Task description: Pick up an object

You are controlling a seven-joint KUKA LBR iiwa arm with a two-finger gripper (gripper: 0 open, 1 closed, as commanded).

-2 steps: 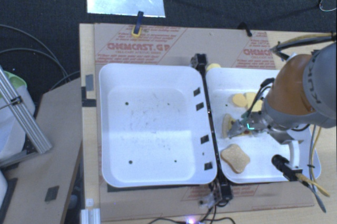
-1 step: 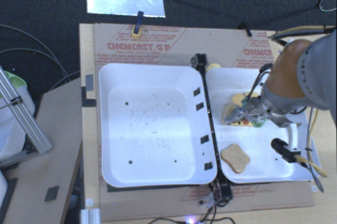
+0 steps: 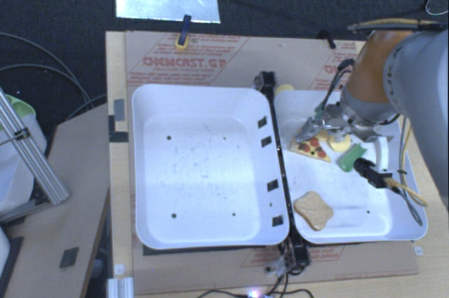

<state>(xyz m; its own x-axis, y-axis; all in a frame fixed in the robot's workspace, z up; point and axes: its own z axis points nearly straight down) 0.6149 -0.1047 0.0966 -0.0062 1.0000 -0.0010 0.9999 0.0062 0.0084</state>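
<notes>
The claw point(image 3: 311, 130) is low in the right bin point(image 3: 365, 230), its metal fingers point(image 3: 306, 131) coming down just above the toy pizza slice point(image 3: 312, 146). Whether they are parted or closed on anything cannot be told from here.

Just to the claw's right lies a pale yellow round piece point(image 3: 339, 142), and beyond it a green block point(image 3: 351, 157), both crowded under the wrist. The divider between the bins runs close on the claw's left.

Below the claw, well apart, a toy bread slice point(image 3: 313, 210) lies near the bin's front rim with bare floor around it. Across the divider, the left bin point(image 3: 151, 104) offers wide open room.
</notes>
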